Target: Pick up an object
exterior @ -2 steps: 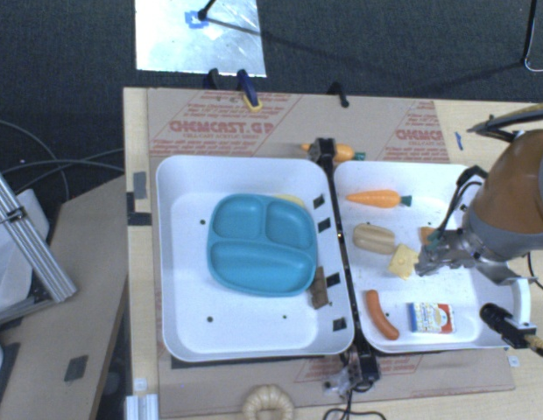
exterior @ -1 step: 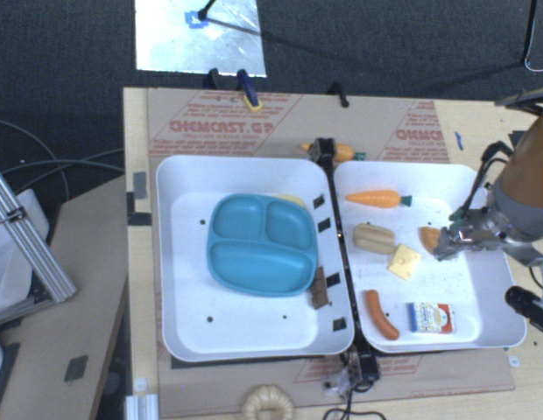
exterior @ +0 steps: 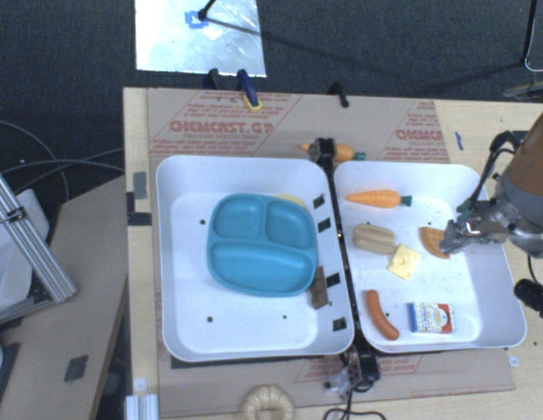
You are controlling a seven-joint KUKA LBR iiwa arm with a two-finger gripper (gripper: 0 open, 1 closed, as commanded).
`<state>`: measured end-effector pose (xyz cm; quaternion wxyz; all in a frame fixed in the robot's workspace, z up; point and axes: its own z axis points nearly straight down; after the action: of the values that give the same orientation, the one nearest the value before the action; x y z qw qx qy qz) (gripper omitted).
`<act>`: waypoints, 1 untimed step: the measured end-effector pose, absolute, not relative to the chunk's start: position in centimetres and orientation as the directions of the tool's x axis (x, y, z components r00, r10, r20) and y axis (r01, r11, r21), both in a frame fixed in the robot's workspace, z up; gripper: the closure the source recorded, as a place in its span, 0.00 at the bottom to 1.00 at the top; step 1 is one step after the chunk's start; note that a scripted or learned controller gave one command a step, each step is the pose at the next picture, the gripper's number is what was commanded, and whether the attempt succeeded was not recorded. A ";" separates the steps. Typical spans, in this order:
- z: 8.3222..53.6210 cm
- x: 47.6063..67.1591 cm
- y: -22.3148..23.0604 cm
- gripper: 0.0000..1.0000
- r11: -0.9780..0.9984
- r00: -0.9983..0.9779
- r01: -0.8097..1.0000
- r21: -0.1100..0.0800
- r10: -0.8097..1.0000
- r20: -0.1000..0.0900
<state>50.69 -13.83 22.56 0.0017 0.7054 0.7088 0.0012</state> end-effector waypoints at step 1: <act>21.8 54.4 -9.4 1.00 0.008 -0.008 1.000 0.003 1.000 0.000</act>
<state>54.38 -9.43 21.76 0.0010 0.7044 0.7098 0.0012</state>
